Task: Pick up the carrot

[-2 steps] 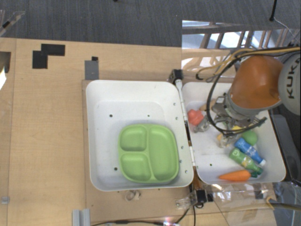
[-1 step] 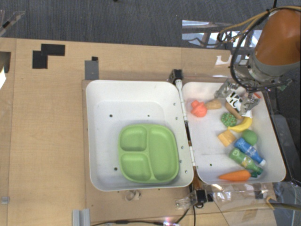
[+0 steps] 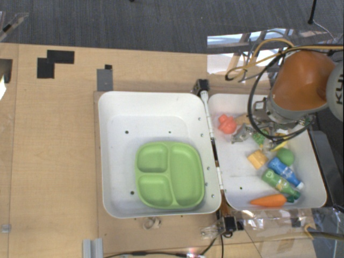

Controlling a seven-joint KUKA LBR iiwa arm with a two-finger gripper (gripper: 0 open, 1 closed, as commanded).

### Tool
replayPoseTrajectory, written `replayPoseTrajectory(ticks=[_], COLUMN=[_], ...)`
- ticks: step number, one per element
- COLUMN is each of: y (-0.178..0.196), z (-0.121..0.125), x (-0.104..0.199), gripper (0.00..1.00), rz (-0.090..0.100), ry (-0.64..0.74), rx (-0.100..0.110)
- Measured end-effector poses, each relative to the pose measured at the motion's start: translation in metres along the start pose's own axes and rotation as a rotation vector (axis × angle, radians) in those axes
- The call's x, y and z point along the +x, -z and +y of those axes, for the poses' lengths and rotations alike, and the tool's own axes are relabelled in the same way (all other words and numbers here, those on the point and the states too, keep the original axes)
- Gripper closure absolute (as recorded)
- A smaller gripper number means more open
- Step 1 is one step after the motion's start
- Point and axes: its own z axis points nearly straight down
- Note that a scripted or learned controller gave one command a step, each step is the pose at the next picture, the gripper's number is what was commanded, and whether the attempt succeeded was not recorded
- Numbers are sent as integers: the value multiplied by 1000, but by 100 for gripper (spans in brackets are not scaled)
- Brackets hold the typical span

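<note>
Lying at lower right of the frame, along the near wall of the right bin [image 3: 317,160]: carrot [image 3: 268,201], orange, tapered, probably light stiff plastic and a bit slick (best pinched across the thick middle, not the narrow tip). Just above, blue bottle [image 3: 281,170] and green bottle [image 3: 279,184]. Higher up, gripper [image 3: 267,134] under the orange band, over the clutter and apart from the carrot; opening impossible to tell.

Plate [image 3: 171,174] in left bin [image 3: 115,112]; carrot [image 3: 268,201] in right bin [image 3: 228,190].
</note>
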Motion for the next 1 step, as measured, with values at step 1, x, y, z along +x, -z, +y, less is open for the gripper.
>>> replayPoseTrajectory(ticks=[1], y=[-4], z=[76], x=[-7], gripper=[0], rz=[1], ry=[-41], rx=[-18])
